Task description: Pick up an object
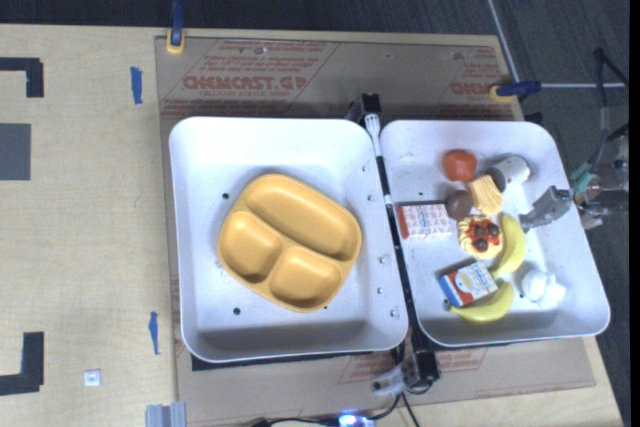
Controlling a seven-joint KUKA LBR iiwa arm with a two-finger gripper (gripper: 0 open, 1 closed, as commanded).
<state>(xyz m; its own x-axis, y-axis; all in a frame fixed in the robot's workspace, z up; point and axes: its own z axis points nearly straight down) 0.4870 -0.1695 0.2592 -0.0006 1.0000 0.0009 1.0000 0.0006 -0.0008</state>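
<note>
From the overhead camera view we see the left bin (190,155) carrying just a yellow divided tray (288,240) near its centre, apparently kept apart as the drop side. The right bin (420,150) is where the candidates are, bunched from centre to 6 o'clock: a red tomato (460,164) at 12, a small carton (424,220) at 9, two bananas (512,245) curving round a juice box (468,284) at 6. The end effector (549,205) comes in at 3 o'clock, just beside the upper banana. It's small and blurred here, so we cannot tell how wide it stands, nor whether it grips anything.
</note>
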